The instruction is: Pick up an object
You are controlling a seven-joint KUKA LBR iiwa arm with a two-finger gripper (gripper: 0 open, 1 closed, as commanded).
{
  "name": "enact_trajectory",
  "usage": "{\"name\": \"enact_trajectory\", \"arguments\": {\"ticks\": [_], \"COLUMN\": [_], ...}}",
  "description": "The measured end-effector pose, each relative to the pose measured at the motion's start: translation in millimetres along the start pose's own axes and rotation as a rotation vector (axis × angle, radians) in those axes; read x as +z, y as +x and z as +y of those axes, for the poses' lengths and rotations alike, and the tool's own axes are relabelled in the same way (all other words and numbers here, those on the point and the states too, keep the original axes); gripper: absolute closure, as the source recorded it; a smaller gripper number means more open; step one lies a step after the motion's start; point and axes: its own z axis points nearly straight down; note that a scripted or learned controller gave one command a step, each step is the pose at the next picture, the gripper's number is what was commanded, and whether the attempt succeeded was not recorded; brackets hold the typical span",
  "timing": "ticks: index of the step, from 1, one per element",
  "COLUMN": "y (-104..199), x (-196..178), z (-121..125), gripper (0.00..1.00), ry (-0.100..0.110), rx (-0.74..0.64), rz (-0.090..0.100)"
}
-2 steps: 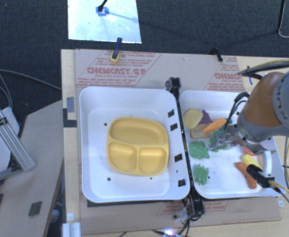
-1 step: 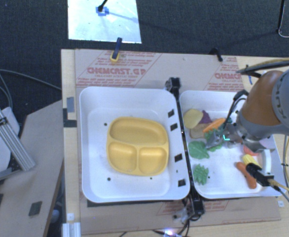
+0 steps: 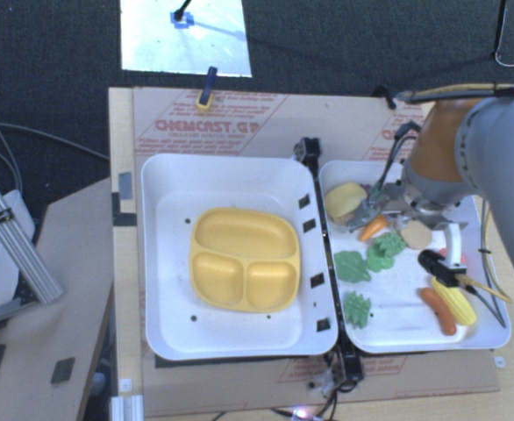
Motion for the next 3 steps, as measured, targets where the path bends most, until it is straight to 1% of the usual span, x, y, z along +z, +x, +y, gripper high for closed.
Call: {"name": "enact_trajectory", "arguments": {"ticks": [1, 2, 3], "y": [25, 23, 15], "x": [2, -8, 3], "z": [-12, -13, -90], "gripper": [0.0, 1.0, 1.0], "ry": [0.005, 0.01, 0.013], "rx": [0.002, 0.003, 0.011], "rz": [0.0, 0.001, 0.002]}}
